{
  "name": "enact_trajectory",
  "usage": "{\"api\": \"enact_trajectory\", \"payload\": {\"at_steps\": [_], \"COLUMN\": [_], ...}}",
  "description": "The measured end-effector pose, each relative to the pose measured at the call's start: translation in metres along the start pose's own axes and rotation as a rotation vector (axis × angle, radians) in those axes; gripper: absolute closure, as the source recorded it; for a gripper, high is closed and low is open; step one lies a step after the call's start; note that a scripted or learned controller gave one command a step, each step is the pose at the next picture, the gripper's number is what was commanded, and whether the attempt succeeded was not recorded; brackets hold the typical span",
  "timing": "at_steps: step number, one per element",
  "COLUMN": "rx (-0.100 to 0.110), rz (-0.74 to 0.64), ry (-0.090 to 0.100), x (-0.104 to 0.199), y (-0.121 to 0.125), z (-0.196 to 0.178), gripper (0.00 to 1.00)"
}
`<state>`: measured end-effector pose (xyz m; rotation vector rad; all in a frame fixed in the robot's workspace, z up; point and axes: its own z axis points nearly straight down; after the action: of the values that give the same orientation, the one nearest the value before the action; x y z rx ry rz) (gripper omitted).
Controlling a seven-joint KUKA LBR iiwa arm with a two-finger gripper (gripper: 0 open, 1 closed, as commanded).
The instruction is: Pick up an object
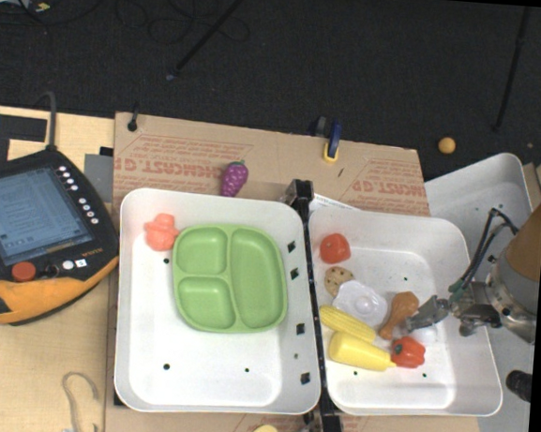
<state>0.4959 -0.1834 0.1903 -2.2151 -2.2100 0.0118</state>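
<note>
**Gripper.** The gripper [428, 315] sits low in the right bin [467, 392], at the end of the arm [519, 279] that reaches in from the right. Whether it is released or clenched cannot be told; its tip is dark and small against the clutter. Nothing is seen to be held.

**Step in hand.** Judged to be the approach, or the moment of closing, on a target. No lift has begun.

**Task's thing.** The likeliest target is the brown drumstick [402, 309], which lies just beside the gripper tip on the side away from the arm and seems to touch it. It is tilted, with a thick rounded end and a narrower shank. It looks like a smooth toy piece and may slip from a poor grip.

**Near the gripper.** A red piece [409, 352] lies just below the tip. Beyond the drumstick are a pale clear item [366, 302], a yellow corn cob [348, 323] and a yellow block [360, 353].

**Farther out.** A cookie [338, 280] and a red ball [334, 248] lie well apart from the gripper, near the bin divide. The left bin [134, 377] holds a green divided plate [229, 278] and a pink toy [160, 233].

**Next move calls for.** A firm close across the drumstick's shank, then a straight lift clear of the red piece.
</note>
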Motion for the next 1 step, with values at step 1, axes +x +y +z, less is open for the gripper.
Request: {"api": "enact_trajectory", "payload": {"at_steps": [1], "rx": [-0.013], "rz": [-0.002], "ry": [-0.003], "x": [-0.0006], "y": [0.0029], "z": [-0.0062], "gripper": [0.00]}}
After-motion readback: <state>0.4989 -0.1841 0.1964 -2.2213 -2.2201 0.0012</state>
